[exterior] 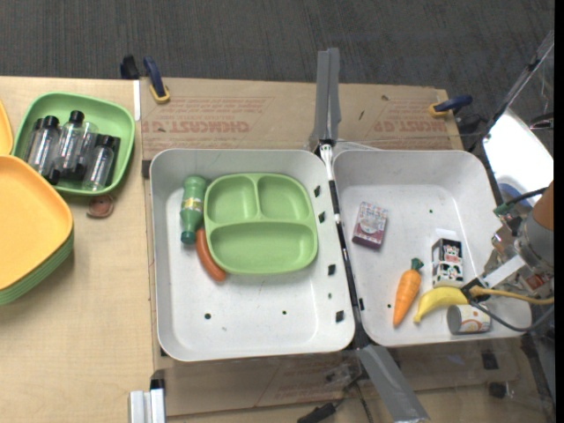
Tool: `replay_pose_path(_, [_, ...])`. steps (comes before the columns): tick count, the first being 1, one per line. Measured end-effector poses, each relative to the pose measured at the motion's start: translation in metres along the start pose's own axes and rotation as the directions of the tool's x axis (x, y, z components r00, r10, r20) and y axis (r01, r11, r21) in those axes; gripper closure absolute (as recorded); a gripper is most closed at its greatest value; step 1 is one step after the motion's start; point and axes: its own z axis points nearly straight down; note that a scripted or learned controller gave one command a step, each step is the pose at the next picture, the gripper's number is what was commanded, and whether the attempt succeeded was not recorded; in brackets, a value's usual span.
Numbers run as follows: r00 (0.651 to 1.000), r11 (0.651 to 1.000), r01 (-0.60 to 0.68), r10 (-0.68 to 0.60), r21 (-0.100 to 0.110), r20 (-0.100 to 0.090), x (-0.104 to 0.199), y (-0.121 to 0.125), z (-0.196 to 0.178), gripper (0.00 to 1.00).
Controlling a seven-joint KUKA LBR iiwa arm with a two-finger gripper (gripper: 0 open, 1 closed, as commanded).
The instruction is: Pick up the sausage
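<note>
At the right edge of the right shallow white bin [471,170], the grey arm's end effector [526,263] sits mostly cut off, and I cannot tell whether it is apart or together. Nearest it in that bin lie a yellow banana [438,302], an orange toy carrot [405,293] and a small pink box [370,225]. The reddish-orange sausage [211,256] lies in the left white bin [247,324], touching the lower-left rim of the green divided plate [261,222], just below a green bottle [191,208].
</note>
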Motion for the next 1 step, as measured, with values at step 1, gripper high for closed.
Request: replay_pose_path(1, [1.0,1.0,-0.001,0.001,0.002,0.002,-0.0005,0.0001,-0.008,1.0])
